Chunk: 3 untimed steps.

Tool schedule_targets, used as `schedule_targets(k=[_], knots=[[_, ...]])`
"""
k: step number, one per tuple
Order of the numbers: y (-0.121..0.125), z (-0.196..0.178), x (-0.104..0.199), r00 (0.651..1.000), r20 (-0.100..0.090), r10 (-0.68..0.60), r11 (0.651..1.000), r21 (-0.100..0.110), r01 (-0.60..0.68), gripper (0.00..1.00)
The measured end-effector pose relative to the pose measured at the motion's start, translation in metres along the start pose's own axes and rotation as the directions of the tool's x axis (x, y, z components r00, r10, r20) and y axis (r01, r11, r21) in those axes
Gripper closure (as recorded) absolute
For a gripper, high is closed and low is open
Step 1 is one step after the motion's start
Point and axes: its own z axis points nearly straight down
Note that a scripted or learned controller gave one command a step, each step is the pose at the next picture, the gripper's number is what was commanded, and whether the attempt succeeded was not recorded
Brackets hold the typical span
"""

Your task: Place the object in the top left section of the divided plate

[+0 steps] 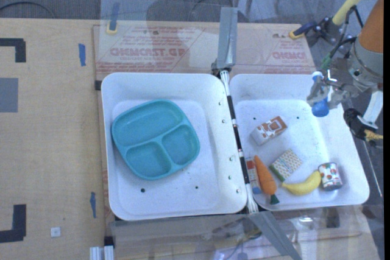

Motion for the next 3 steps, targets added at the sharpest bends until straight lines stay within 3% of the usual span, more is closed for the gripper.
schedule_targets(k=[1,2,3], knots=[[-0.032,0.093,0.06,0.974,-0.002,-0.225,0.974,0.0,0.225,1.0],[-0.047,0.055,0.117,0.919,0.0,-0.395,0.919,-0.004,0.395,1.0],[-0.034,0.054,0.222,0.821,0.0,-0.571,0.821,-0.005,0.571,1.0]])
